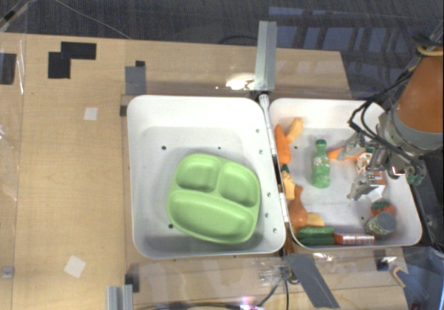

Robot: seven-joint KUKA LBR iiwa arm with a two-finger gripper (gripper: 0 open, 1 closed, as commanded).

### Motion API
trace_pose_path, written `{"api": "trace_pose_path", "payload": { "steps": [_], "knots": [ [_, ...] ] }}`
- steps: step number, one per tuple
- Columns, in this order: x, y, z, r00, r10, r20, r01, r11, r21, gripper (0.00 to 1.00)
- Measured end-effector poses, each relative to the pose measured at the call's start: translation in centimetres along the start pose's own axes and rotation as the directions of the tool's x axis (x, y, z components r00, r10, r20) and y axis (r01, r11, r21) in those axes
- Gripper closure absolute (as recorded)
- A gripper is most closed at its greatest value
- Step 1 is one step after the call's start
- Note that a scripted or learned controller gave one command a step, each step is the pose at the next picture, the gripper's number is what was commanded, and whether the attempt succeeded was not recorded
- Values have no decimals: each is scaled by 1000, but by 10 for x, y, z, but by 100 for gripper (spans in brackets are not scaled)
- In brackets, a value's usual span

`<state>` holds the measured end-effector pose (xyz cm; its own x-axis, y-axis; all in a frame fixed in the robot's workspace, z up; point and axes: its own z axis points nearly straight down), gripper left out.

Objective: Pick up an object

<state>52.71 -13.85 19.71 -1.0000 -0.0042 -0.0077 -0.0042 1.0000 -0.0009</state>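
My gripper (pixel 368 189) hangs low over the right side of the right bin (pixel 413 235), below the orange band of the arm (pixel 424 97). Its two fingers stand apart, open, with bare bin floor between them. A green bottle (pixel 320 163) lies to its left, apart from it. A round can (pixel 383 220) sits just below the fingers, toward the bin's front right corner. A small orange and white piece (pixel 362 160) lies right by the wrist.
An orange carrot (pixel 282 142) and other orange items (pixel 297 213) line the right bin's left wall. A green cucumber (pixel 316 235) and a red stick (pixel 355 238) lie along its front wall. A green divided plate (pixel 215 197) sits in the left bin (pixel 149 132).
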Motion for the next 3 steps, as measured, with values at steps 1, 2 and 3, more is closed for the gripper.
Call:
{"api": "trace_pose_path", "payload": {
  "steps": [1, 2, 3],
  "knots": [
    [-44, -4, 97, 999, -52, 6, 52, 999, 1, 0],
    [-35, -6, 107, 998, 67, 7, -67, 998, 0, 0],
    [-53, 9, 107, 1000, 1, 6, -1, 1000, 1, 0]
  ]
}}
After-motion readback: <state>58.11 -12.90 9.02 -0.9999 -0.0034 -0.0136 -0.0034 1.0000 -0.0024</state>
